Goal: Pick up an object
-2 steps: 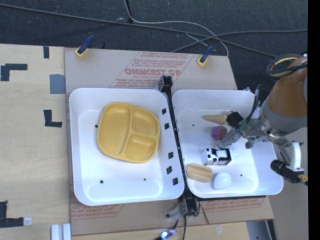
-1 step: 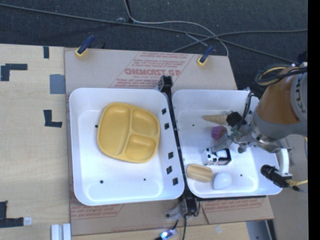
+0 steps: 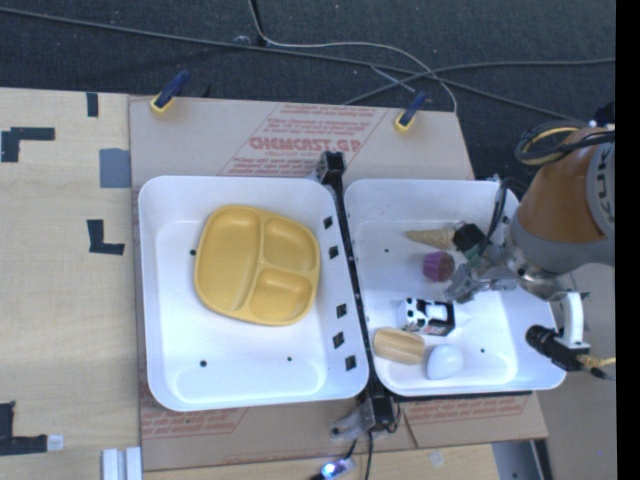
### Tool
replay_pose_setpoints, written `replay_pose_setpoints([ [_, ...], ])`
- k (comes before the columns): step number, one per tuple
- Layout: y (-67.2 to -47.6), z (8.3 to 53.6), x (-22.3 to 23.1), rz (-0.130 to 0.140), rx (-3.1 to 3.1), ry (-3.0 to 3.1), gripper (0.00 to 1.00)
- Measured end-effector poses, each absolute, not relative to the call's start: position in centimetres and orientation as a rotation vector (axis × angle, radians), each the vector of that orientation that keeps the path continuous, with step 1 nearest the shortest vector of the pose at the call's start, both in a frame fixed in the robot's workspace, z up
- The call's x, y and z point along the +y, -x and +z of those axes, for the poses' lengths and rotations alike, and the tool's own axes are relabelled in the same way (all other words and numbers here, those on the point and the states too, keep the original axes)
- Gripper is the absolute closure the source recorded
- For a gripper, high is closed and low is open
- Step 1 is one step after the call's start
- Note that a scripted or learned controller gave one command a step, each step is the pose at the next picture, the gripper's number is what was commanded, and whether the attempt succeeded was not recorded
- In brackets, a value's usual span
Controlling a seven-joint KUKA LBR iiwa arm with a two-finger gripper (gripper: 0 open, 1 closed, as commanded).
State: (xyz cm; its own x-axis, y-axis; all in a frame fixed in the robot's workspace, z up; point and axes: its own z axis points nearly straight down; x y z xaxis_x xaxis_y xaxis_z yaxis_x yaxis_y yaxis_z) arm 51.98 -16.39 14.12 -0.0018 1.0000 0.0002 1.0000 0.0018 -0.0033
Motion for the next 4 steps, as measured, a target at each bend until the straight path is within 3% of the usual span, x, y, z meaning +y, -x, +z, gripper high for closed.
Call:
replay_pose_setpoints([
  [2,-51.4,22.8,-16.1,-0.002,-2.225,2.222,1.00],
  [4,-51.2,22.7,-5.6,-0.001,-2.228,2.213,1.00],
])
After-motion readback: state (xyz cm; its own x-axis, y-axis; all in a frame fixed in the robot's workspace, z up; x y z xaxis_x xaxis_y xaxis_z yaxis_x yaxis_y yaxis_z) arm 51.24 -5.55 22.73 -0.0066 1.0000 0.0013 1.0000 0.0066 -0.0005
